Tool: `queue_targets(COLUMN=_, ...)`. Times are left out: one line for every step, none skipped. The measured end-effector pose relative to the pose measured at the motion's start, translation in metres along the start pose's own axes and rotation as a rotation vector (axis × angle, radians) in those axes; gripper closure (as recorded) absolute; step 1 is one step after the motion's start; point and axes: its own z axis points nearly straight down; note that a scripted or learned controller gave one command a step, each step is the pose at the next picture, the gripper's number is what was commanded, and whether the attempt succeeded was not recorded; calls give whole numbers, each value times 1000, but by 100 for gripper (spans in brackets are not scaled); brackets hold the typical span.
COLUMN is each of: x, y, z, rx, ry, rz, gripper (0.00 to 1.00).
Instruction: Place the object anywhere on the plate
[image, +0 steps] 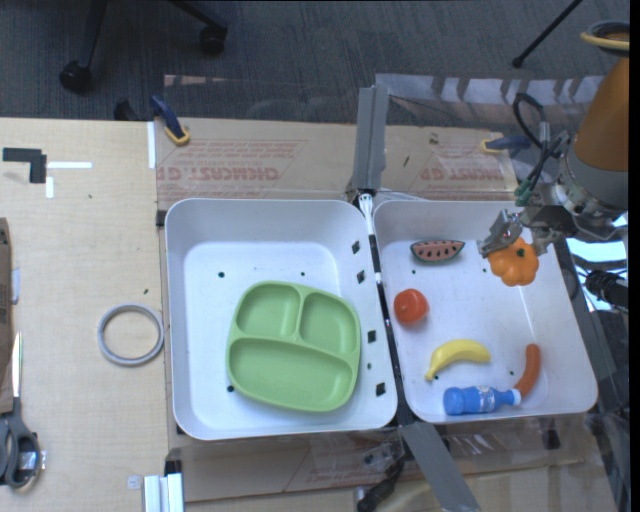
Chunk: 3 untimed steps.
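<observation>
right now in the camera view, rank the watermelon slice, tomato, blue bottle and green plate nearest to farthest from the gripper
From the gripper:
1. Watermelon slice, just left, same bin.
2. Tomato, lower left.
3. Blue bottle, at the bin's near edge.
4. Green plate, in the left bin.

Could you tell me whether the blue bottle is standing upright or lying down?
Lying down: the bottle rests lengthwise on the right bin's floor, white end beside the sausage.

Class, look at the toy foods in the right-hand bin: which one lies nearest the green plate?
The red tomato: it sits by the bin's left wall, closest to the plate. The banana, watermelon slice and sausage lie further right.
</observation>
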Motion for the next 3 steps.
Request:
queue_targets(x=62, y=-48, z=68, rx=2, ry=2, rz=3, gripper=100)
queue_targets(x=186, y=-93, z=37, rx=1, ry=1, rz=3, gripper=100)
queue_targets(x=186, y=-93, z=37, rx=0, ry=1, rz=4, gripper=0)
